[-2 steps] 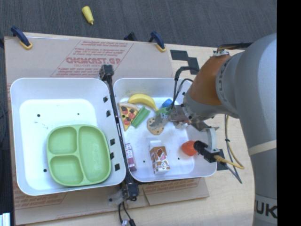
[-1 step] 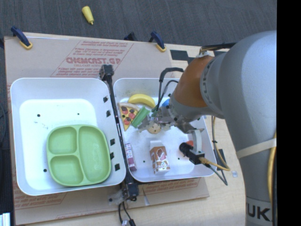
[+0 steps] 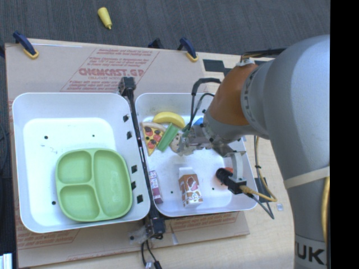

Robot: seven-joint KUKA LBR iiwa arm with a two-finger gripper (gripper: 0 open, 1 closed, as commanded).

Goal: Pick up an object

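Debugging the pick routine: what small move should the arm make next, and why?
Probably a short descent. The end effector hangs in the right bin beside the green piece, near the banana and pizza slice, with nothing visibly gripped.

bench (image 3: 67, 66): brown printed cardboard sheet, frame centre | on it: left white bin (image 3: 28, 108), right white bin (image 3: 238, 200), side by side, touching
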